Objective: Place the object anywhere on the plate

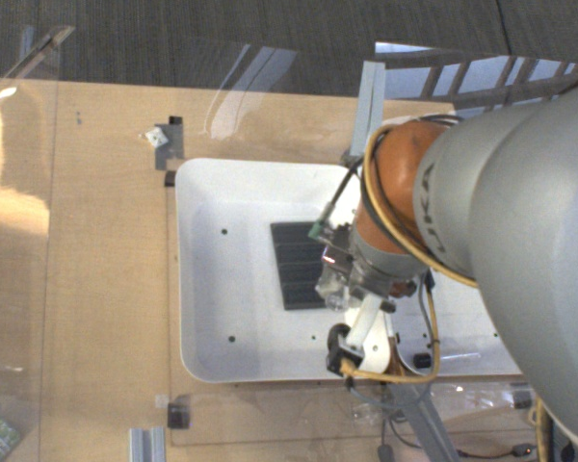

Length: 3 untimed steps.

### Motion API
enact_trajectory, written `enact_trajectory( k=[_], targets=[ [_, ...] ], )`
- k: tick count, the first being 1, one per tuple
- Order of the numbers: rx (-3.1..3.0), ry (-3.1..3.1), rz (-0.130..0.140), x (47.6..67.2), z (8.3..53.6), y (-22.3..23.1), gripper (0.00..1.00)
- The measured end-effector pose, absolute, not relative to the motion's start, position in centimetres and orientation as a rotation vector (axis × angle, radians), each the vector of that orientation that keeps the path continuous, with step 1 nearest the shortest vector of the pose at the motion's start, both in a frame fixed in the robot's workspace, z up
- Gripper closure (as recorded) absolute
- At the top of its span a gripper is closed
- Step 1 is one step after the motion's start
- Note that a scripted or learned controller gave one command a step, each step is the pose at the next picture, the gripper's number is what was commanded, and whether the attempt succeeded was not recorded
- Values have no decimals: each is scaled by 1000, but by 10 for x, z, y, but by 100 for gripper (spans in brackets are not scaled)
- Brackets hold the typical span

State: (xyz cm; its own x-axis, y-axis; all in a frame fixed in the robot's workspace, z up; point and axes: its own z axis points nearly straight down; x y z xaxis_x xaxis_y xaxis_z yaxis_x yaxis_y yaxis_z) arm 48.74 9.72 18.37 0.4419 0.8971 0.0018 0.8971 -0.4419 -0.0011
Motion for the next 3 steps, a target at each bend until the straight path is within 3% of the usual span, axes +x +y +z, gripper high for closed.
enact_trajectory(
  k=[1, 2, 3],
  targets=[
    [-2596, -1767, 1, 487, 131, 157, 100],
    [-1759, -2606, -6, 550, 218, 236, 100],
    [-1759, -2606, -6, 550, 218, 236, 0]
  ],
)
